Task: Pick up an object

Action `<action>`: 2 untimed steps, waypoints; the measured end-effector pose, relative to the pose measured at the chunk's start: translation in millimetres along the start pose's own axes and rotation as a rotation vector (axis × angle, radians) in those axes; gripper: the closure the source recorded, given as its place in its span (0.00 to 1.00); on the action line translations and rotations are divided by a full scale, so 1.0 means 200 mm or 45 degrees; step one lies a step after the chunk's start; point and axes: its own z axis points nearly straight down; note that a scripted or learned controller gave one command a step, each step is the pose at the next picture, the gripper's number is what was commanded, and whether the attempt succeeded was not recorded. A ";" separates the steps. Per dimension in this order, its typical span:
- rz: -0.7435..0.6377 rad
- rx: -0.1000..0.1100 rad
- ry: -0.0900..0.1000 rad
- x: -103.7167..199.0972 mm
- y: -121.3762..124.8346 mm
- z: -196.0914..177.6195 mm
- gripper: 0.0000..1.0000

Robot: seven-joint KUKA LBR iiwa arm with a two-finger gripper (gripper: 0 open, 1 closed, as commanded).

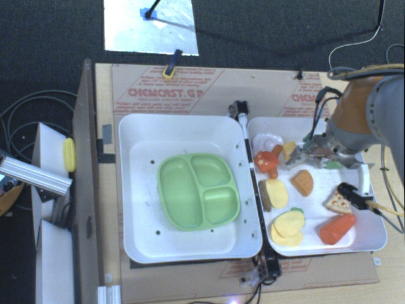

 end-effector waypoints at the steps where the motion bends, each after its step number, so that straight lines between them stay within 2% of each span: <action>1: 0.007 0.015 0.005 0.13 -0.26 0.00 0.00; 2: 0.006 0.006 0.002 0.13 -0.24 -0.05 1.00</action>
